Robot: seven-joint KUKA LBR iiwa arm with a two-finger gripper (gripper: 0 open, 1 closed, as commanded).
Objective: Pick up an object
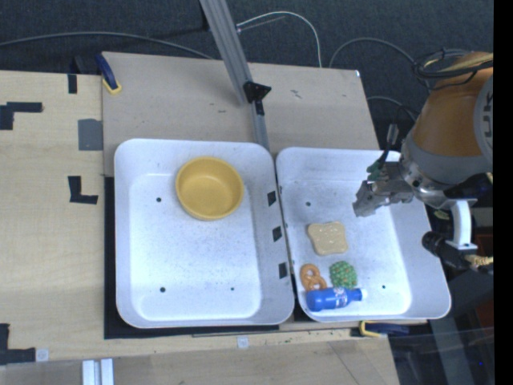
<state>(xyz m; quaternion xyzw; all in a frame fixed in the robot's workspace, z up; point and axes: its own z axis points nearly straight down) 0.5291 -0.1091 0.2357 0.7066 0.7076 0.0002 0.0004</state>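
In left bin point(136, 239), round yellow bowl point(209, 187), smooth

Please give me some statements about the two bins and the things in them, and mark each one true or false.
1. The yellow bowl sits in the left bin. True.
2. The blue bottle lies in the left bin. False: it lies in the right bin, near its front edge.
3. The tool hangs over the right bin. True.
4. The tool holds the cracker. False: the cracker lies on the bin floor, apart from the tool.
5. The pretzel lies beside the green piece. True.
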